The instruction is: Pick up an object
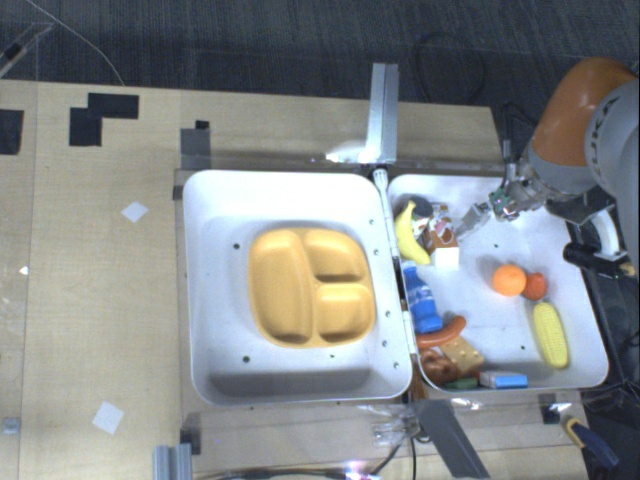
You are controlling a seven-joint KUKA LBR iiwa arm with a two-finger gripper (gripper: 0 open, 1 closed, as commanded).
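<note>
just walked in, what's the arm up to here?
The KUKA arm reaches in from the right, over the right bin. Its gripper is low near a small dark item beside the banana. Nothing is visibly held. The orange, corn and blue bottle lie in that bin. The left bin holds a yellow divided tray.

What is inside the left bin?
The left bin holds one thing: a yellow tray with three sections, lying flat near its middle. The bin floor beneath the tray is covered, so anything under it cannot be seen.
</note>
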